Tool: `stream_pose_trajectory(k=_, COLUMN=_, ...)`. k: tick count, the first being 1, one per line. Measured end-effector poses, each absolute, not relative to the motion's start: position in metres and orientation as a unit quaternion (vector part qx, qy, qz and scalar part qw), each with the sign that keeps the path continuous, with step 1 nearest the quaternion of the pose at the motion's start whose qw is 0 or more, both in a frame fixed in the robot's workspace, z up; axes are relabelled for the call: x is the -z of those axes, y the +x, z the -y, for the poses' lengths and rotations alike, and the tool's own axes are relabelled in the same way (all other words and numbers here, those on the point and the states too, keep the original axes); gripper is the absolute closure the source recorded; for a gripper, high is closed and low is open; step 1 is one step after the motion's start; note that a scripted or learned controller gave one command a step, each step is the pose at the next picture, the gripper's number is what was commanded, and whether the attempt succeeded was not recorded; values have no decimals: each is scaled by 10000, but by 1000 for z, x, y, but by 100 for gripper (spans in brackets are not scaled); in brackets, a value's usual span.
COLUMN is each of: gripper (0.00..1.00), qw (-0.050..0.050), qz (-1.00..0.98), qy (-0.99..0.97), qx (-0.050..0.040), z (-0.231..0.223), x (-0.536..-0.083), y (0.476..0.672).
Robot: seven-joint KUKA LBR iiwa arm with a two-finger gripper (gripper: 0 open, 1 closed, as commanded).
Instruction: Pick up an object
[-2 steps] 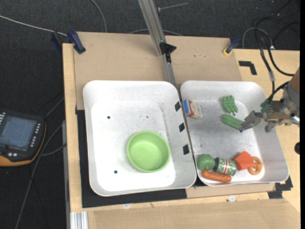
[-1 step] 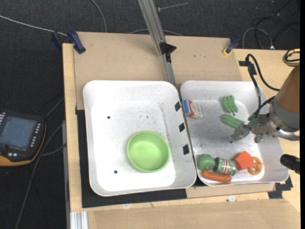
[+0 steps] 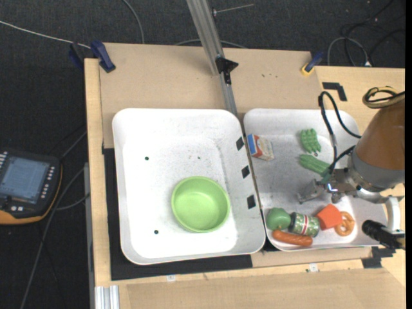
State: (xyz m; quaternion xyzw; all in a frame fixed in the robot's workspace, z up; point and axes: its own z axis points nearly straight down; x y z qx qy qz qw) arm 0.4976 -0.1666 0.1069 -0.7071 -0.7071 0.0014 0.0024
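My gripper [image 3: 317, 191] hangs low over the middle of the right bin [image 3: 283, 124], and the grey arm with its orange band comes in from the right edge. Just behind it lies a long green toy [image 3: 313, 164], with a small green hand-shaped toy [image 3: 309, 140] farther back. In front of the gripper sit an orange toy [image 3: 333, 217], a small bottle with a green end [image 3: 295, 223] and a red sausage [image 3: 293, 239] at the front rim. A red and white carton [image 3: 261, 147] rests near the bin's back left.
The left bin [image 3: 148, 140] holds a light green bowl [image 3: 200, 203] near its front right. A metal pole [image 3: 209, 31] slants down to the gap between the bins. Black cables [image 3: 329, 118] loop over the right bin's back right corner.
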Motion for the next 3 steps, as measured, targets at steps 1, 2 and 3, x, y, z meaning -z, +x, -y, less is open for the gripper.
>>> stream_pose_trajectory(k=1, gripper=0, qw=4, qz=7072, qy=-7070, qx=-2, z=166, x=-95, y=497)
stream_pose_trajectory(k=2, gripper=100, qw=-3, qz=7073, qy=-7069, qx=4, z=166, x=-106, y=498)
stream_pose_trajectory(k=3, gripper=100, qw=-19, qz=7070, qy=-7072, qx=10, z=172, x=-151, y=494)
